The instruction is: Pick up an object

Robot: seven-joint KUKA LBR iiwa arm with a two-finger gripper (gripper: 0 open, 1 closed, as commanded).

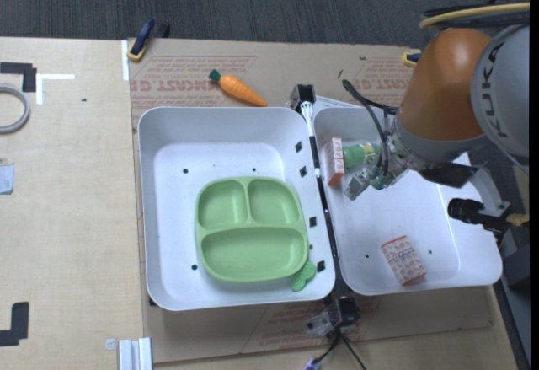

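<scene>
Camera view, looking down at a slant on the worktop (67,217). 2 shallow white plastic bins side by side: left bin (168,149), right bin (472,263).

In the left bin, 1 pale green divided plastic plate (251,229) with 3 compartments, and 1 small green scrap (304,276) touching its lower right corner.

In the right bin, 1 small red-and-white printed packet (402,260) lying flat near the front wall, and 1 white, red and green packaged object (347,158) at the bin's left wall.

Grey arm with orange band (446,90) reaching in from the right; jaws (364,181) down low, just beside or touching the packaged object. Apart or together: cannot tell, tips too small and cluttered.

Outside the bins, 1 orange toy carrot (238,88) on the brown cardboard sheet (185,73), and 1 blue clip (141,38) at its corner.

Likely step: closing in on the packaged object. Best done by centring over it, staying off the bin wall, closing squarely, then lifting straight up.
</scene>
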